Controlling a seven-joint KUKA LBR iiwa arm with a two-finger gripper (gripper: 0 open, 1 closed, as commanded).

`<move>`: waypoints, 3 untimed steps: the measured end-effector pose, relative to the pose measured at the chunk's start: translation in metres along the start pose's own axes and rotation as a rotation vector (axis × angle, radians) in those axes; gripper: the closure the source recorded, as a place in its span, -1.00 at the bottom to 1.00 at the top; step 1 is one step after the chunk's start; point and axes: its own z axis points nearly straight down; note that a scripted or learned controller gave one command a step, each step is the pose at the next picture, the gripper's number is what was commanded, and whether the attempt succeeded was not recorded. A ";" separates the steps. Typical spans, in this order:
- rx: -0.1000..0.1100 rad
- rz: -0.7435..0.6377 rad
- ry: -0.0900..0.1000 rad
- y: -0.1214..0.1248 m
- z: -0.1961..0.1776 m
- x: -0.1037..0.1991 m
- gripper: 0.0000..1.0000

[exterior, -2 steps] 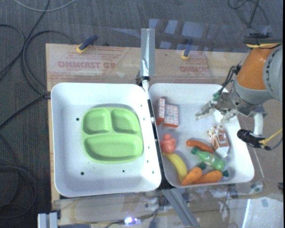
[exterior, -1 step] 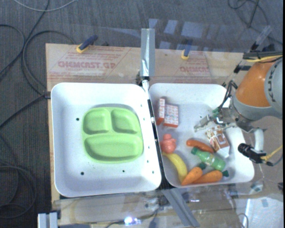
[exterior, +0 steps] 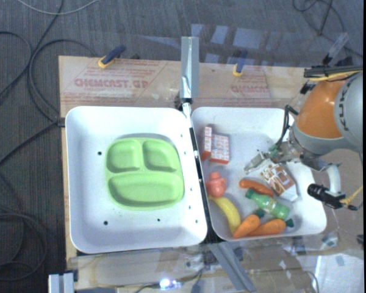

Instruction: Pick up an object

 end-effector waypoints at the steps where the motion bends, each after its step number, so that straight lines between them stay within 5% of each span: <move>1: -0.001 0.001 0.002 0.001 -0.007 0.000 1.00; 2: 0.017 0.088 0.011 0.033 -0.124 0.049 1.00; 3: 0.015 -0.177 0.013 -0.003 -0.176 0.059 1.00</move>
